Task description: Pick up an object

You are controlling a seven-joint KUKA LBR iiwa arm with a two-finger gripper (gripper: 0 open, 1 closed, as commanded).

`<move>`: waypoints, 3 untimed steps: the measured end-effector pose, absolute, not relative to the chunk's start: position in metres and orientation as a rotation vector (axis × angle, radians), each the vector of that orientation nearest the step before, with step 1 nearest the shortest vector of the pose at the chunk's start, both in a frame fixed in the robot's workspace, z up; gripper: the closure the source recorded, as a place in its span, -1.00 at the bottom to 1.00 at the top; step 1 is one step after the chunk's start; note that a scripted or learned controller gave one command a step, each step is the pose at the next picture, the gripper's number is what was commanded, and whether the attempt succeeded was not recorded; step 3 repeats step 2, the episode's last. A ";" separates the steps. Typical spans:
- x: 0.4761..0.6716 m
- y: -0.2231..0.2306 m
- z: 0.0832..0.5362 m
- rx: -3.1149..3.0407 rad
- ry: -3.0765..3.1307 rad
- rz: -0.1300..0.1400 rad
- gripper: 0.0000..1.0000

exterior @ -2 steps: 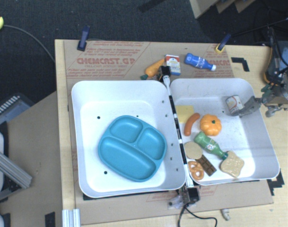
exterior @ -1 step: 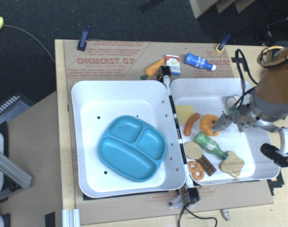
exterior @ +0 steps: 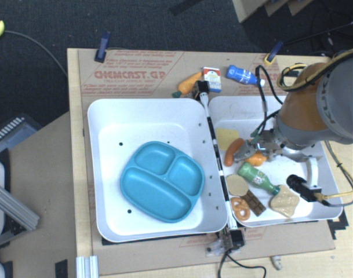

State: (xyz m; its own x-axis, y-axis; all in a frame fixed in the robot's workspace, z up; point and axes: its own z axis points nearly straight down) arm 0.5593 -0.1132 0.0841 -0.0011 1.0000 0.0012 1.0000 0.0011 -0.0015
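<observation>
My gripper [exterior: 261,148] hangs low over the middle of the right bin [exterior: 246,106], with the grey and orange arm reaching in from the right. Just to its left a red sausage [exterior: 234,148] lies beside a pale yellow slice [exterior: 225,136]. A small orange piece [exterior: 257,158] sits right under the gripper. A green bottle [exterior: 257,176] lies tilted just below it. Nearer the front of the bin are a tan round piece [exterior: 236,184], a pretzel [exterior: 241,208], a brown chocolate bar [exterior: 255,202] and a slice of bread [exterior: 285,202].
The left bin [exterior: 106,126] holds a blue divided plate [exterior: 162,180]. Behind the bins, on the board, lie a carrot [exterior: 190,83], a small carton [exterior: 211,79] and a blue can [exterior: 241,74]. Cables hang beside the arm at the right.
</observation>
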 end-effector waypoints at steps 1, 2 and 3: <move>0.560 -0.114 0.094 -2.221 -2.222 0.000 1.00; 0.556 -0.063 0.233 -2.221 -2.225 -0.004 1.00; 0.556 -0.063 0.233 -2.221 -2.225 -0.004 1.00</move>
